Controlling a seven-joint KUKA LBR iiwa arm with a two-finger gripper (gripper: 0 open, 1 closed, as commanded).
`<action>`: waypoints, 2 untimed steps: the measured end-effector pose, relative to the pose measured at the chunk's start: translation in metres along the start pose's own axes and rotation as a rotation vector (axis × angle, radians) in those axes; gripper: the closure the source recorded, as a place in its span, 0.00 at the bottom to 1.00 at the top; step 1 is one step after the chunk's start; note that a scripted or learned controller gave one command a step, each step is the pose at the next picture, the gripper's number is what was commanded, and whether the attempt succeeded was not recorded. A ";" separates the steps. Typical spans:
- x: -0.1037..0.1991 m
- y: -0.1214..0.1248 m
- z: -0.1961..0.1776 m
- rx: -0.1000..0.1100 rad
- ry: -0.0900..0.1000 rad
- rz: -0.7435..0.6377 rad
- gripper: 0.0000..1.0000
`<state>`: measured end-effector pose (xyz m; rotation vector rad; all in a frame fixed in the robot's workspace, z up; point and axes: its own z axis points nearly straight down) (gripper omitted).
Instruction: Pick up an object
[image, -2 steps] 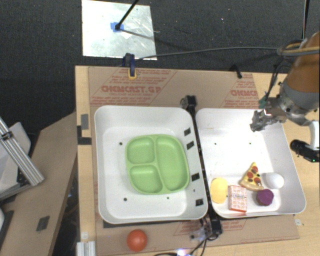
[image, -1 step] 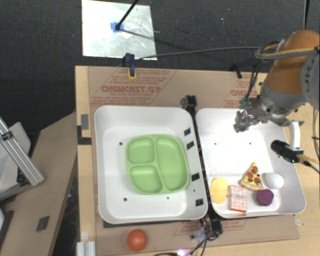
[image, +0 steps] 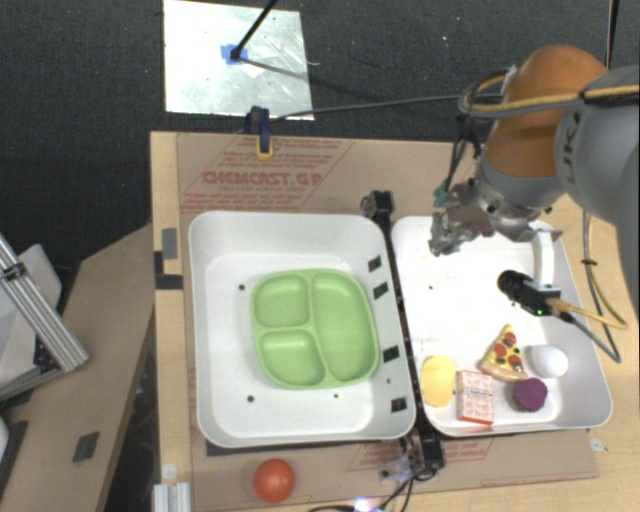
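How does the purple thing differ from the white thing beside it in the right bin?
The purple ball is dark, while the white egg is pale, almost matching the right bin. The purple ball lies nearer the bin's front edge; the white egg sits just behind it. Both are small, rounded, and next to the pizza slice.

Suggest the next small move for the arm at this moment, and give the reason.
Probably carry the gripper toward the near end of the right bin and start lowering. It hovers over that bin's bare far end, while the pizza slice, yellow piece, red-and-white box, purple piece and white egg all lie clustered at the near end.
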<state>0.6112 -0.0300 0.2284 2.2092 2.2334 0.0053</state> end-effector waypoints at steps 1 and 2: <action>0.054 0.014 -0.006 -0.001 0.000 0.000 1.00; 0.106 0.009 -0.009 0.001 0.000 0.001 1.00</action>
